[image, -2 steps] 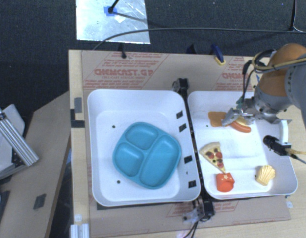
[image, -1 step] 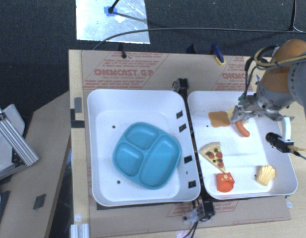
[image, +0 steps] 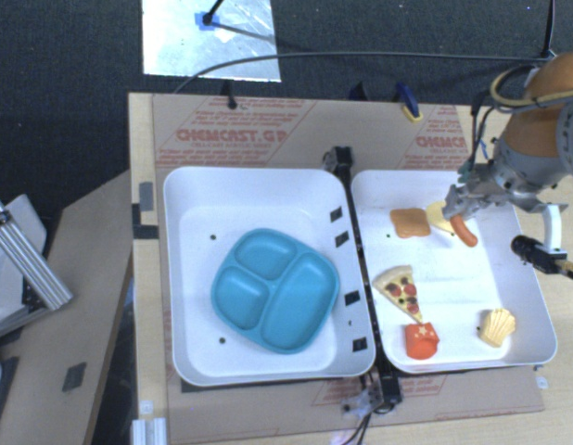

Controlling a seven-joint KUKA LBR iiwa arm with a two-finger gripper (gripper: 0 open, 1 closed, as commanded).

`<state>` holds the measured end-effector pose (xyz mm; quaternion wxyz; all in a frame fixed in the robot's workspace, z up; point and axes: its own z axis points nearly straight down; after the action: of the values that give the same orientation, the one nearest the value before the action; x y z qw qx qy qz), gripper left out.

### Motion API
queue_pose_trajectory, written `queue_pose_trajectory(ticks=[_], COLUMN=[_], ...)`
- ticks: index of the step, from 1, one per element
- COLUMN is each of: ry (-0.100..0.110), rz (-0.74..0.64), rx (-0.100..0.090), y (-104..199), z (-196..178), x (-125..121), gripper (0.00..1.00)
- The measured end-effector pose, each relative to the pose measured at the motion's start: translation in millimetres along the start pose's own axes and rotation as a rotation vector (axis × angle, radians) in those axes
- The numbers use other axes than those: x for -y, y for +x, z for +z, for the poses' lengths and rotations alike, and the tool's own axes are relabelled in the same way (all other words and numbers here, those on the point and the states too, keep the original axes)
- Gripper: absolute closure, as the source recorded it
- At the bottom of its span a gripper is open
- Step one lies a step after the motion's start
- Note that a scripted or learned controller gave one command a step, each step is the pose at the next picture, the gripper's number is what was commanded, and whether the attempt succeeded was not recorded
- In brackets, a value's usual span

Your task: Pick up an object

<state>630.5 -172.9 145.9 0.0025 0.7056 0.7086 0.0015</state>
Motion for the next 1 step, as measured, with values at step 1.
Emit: queue_pose_trajectory(ticks=[1], ry=[-0.001], rz=[-0.001], rx=[0.000], y=[4.7], z=[-45.4], x=[-2.9], gripper=[1.00])
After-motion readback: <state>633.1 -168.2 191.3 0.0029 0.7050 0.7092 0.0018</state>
